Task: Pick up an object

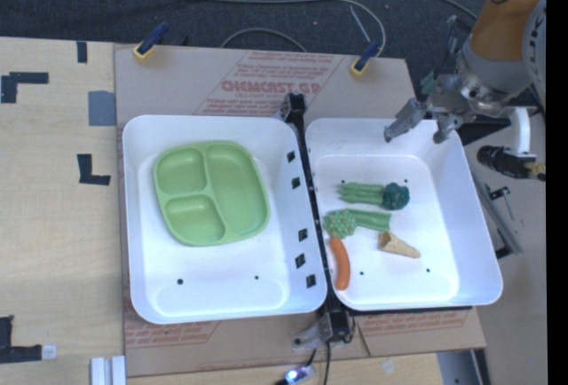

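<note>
Four small toy foods lie in the right bin (444,281), all toward its middle and near side. A dark-headed broccoli piece (376,193) lies on its side; just below it is a lighter broccoli piece (353,221), the two close together and possibly touching at the stalks. An orange carrot-like stick (339,263) lies near the bin's left wall, right under the lighter broccoli's head, and a small tan wedge (398,244) sits a little apart to the right.

The gripper (417,127) hangs over the far rim of the same bin, fingers spread wide with nothing between them, well apart from every piece.

The likely trouble is crowding. Coming down on either broccoli piece could catch its neighbour as well, or push one aside so the fingers close on nothing. The carrot sits so near the wall and the divider that a finger may strike the bin's side first. The wedge is low and sloped, and could squirt out as the fingers shut. Its free position still makes it the safest target, I judge.

The left bin (142,223) holds a green divided plate (210,192); both bins rest on a cardboard sheet (266,82) on the worktop (53,223).
</note>
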You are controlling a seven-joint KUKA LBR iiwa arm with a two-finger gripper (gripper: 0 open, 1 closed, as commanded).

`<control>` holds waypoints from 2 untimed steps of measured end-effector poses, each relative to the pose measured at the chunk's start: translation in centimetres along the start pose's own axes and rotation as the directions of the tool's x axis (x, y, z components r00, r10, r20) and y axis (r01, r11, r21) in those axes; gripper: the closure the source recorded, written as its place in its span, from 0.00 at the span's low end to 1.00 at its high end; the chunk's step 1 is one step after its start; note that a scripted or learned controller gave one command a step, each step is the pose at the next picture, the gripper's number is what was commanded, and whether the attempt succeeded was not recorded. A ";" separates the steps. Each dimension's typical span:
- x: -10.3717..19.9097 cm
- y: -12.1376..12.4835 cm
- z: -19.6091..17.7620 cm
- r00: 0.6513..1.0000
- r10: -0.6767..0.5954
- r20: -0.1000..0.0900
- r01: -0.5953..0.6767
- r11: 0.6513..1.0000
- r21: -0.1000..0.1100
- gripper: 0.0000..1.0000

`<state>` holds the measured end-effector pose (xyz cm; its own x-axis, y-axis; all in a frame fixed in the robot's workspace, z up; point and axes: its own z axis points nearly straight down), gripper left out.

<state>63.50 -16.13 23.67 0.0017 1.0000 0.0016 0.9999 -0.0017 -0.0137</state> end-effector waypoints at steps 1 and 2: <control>0.0 0.2 -0.7 1.000 -0.003 0.002 0.003 1.000 -0.013 0.00; 0.2 0.2 5.8 1.000 -0.003 0.002 0.003 1.000 -0.006 0.00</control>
<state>63.65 -15.90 17.90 -0.0013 1.0000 -0.0003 1.0000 0.0013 -0.0077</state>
